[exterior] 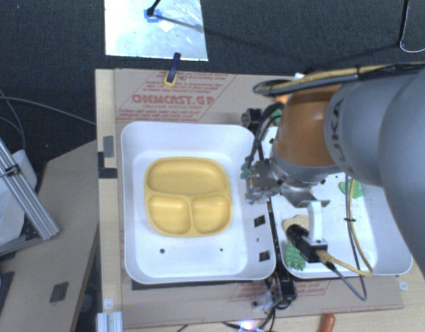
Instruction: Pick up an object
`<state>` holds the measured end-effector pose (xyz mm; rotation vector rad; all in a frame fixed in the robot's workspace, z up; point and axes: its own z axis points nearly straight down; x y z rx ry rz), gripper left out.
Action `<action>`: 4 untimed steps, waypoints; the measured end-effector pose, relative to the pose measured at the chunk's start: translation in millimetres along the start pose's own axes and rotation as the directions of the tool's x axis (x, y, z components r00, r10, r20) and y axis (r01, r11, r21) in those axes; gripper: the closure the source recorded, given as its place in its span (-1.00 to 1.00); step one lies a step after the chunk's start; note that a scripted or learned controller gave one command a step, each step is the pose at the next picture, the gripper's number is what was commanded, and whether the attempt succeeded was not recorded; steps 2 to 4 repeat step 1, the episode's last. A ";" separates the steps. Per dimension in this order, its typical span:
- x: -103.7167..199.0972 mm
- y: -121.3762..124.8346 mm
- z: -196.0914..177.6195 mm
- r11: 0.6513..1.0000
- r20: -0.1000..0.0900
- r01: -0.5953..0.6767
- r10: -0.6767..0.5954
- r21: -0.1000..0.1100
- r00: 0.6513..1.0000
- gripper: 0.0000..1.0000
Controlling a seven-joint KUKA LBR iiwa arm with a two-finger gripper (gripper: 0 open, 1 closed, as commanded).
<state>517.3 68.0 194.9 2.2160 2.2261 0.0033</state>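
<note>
A yellow divided plate (188, 196) lies in the left white bin (191, 261). My gripper (256, 184) hangs low over the seam between the two bins, just right of the plate's right rim. The arm's orange band (305, 133) and grey body cover most of the right bin (385, 254). In the right bin's near left corner I see a cream-coloured piece (293, 224) and a green and white object (294, 258). A green item (353, 187) peeks out from under the arm further right. Nothing is visibly held.
Black and yellow cables (350, 254) trail from the wrist across the right bin. The bins rest on a cardboard sheet (174, 95) with red print. A metal frame (19, 192) stands at the left, and a shiny plate (155, 19) lies on the floor beyond.
</note>
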 end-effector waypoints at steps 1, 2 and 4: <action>-14.6 -32.2 7.6 1.000 0.001 -0.005 0.005 0.005 1.000 1.00; -14.6 -32.2 7.6 1.000 0.001 -0.005 0.005 0.005 1.000 1.00; -14.6 -32.2 7.6 1.000 0.001 -0.005 0.005 0.005 1.000 1.00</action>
